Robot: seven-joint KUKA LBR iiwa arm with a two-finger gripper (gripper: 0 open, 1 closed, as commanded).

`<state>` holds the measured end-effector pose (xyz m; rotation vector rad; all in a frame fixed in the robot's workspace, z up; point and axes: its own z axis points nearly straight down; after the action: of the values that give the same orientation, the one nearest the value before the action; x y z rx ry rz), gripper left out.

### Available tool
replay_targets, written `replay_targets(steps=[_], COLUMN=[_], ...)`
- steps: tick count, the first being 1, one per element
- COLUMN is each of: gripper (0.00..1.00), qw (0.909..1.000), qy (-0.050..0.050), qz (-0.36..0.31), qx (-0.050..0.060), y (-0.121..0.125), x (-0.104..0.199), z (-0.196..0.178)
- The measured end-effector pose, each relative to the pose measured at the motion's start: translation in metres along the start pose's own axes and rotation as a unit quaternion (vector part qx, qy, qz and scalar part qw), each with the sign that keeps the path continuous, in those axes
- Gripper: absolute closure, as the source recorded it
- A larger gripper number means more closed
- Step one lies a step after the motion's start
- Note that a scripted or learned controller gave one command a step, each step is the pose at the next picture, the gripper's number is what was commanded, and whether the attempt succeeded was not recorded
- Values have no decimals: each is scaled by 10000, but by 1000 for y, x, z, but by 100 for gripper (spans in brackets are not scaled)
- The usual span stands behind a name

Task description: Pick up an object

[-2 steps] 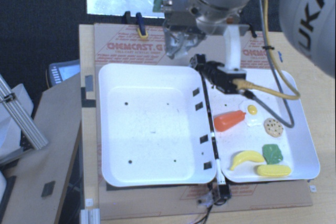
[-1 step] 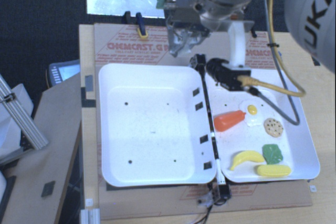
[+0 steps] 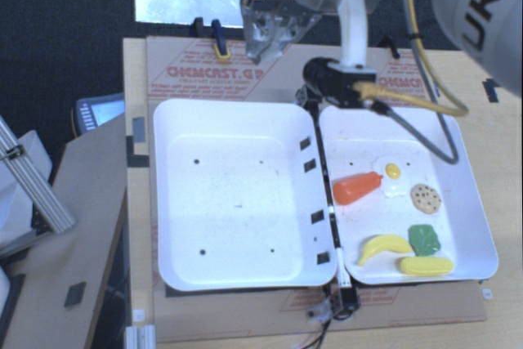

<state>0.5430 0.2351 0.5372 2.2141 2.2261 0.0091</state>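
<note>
The right bin (image 3: 445,147) holds several toy foods: an orange carrot (image 3: 357,188), a fried egg (image 3: 391,172), a round cookie (image 3: 425,198), a yellow banana (image 3: 384,247), a green piece (image 3: 423,238) and a yellow corn cob (image 3: 426,265). My gripper (image 3: 260,45) hangs high over the bench's back edge, behind the left bin (image 3: 237,200) and well away from the food. Nothing shows in its grasp.
A black cable mount (image 3: 331,83) and a yellow hose (image 3: 409,100) cross the back of the right bin. Black clips (image 3: 315,192) line the seam between the bins. A yellow-tipped clamp (image 3: 219,41) stands on the cardboard behind the left bin.
</note>
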Motion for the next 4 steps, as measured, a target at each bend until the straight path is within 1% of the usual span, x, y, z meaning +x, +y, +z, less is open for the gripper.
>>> replay_targets(steps=[1,2,4], gripper=[100,100,100], qw=[10000,10000,10000], qy=[-12,1,7], qz=[29,-12,-27], qx=[11,18,0], y=[30,-55,-51], x=[-8,-3,-4], z=[2,1,-21])
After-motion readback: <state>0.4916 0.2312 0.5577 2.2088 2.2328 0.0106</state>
